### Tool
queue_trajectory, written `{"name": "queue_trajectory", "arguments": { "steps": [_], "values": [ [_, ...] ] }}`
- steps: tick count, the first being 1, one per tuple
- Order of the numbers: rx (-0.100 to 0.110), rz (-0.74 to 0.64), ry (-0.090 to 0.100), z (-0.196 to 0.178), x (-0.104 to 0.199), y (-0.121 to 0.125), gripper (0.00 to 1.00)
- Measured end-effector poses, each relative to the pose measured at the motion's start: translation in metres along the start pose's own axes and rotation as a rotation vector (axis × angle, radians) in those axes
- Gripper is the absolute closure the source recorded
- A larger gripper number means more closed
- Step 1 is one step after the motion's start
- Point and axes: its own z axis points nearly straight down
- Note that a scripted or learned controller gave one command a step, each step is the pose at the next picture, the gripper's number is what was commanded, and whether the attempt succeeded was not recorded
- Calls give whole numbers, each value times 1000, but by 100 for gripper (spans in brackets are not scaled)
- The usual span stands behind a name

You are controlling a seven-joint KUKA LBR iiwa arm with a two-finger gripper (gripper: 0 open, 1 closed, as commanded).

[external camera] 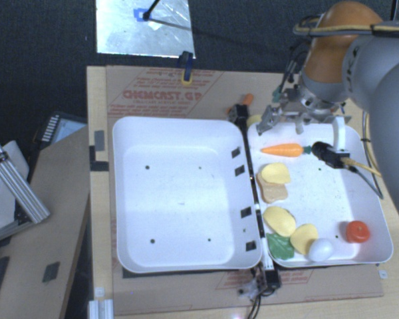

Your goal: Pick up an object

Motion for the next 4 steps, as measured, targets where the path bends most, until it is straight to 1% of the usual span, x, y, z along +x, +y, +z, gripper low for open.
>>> {"name": "queue_trajectory", "arguments": {
  "steps": [3,4],
  "values": [
    [0,0,0,0,0,0,0],
    [6,10,2,104,-41,-64,0]
  ]
}}
